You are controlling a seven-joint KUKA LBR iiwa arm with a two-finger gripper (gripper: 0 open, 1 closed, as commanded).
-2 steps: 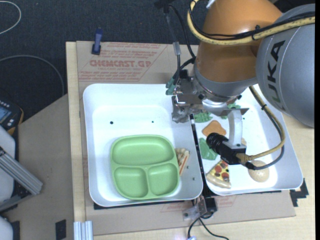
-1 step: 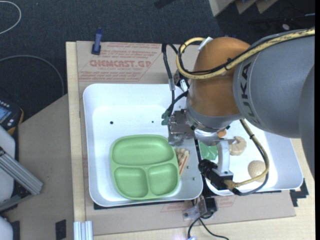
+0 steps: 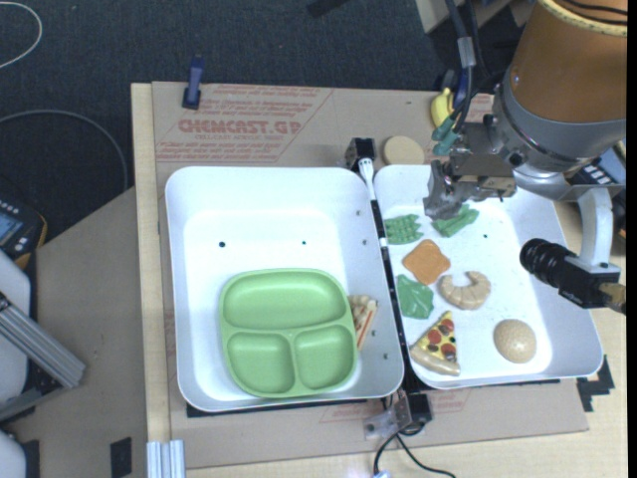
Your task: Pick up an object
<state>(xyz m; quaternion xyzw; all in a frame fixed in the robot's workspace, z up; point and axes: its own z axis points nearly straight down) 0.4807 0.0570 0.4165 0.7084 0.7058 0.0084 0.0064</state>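
Your gripper (image 3: 448, 210) hangs low at the right bin's (image 3: 557, 366) upper edge, touching a green piece (image 3: 456, 221); whether it grips, you cannot tell.

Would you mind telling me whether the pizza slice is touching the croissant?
Apart. The camera view shows bare white bin floor between the pizza slice and the croissant.

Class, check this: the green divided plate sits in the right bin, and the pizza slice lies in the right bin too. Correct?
Not quite. The camera view shows the green divided plate in the left bin, not the right. The pizza slice does lie in the right bin.
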